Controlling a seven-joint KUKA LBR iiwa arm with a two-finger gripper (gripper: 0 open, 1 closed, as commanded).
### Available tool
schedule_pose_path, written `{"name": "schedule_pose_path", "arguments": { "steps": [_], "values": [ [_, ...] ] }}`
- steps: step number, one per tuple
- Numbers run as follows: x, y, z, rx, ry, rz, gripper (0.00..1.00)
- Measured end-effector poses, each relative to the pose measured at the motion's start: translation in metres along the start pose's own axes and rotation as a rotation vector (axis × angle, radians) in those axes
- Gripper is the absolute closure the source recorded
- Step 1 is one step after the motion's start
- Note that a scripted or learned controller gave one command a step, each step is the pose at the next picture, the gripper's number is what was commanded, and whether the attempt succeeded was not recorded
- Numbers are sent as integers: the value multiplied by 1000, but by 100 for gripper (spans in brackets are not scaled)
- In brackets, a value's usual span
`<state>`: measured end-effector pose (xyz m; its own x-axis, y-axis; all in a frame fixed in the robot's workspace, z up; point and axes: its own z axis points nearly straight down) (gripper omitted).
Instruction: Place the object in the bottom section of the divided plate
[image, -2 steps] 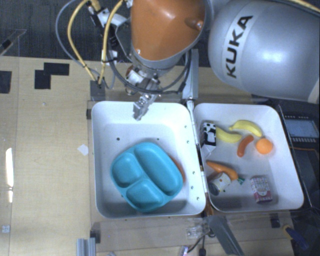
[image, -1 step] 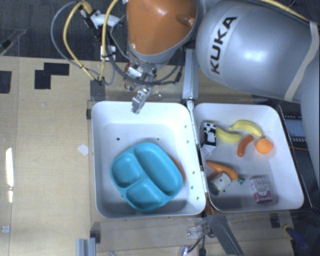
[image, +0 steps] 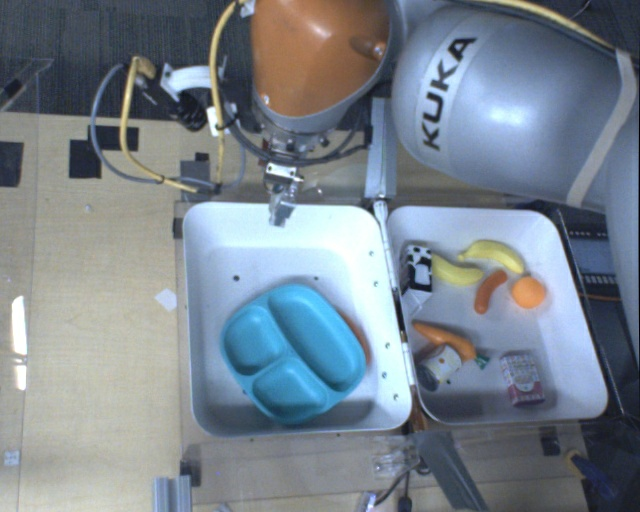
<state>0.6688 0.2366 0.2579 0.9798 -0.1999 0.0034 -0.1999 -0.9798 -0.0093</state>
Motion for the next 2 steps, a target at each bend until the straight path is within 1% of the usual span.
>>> {"name": "schedule_pose_path", "arguments": {
  "steps": [1, 2],
  "values": [
    [2, 12, 79, -2, 0, 386, 100],
    [0, 1, 107, -1, 1, 706, 100]
  ]
}}
